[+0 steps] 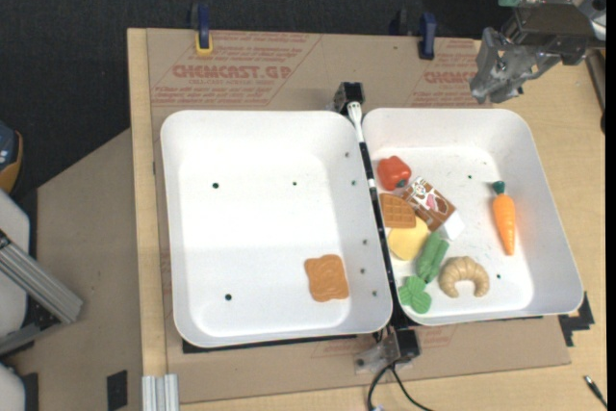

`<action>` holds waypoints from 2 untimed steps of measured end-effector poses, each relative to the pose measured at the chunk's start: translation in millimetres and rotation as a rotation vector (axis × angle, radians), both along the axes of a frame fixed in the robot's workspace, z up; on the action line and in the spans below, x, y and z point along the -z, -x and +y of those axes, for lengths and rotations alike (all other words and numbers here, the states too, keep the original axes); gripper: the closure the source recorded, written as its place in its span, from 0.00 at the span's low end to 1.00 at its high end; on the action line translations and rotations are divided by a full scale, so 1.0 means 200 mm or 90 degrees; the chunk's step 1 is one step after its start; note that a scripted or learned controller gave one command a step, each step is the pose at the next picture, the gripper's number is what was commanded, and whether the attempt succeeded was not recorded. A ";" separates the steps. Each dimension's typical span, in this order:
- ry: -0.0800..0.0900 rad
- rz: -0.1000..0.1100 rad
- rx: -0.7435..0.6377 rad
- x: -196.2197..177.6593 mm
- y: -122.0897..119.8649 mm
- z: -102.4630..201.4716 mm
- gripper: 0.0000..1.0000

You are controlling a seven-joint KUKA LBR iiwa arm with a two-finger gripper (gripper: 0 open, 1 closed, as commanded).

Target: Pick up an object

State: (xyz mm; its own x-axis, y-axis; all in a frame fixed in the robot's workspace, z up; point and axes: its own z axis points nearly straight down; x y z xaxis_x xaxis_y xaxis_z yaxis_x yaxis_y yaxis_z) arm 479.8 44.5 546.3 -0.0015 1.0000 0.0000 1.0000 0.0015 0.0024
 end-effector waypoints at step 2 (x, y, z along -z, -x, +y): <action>0.001 0.007 0.003 1.15 0.01 0.12 1.00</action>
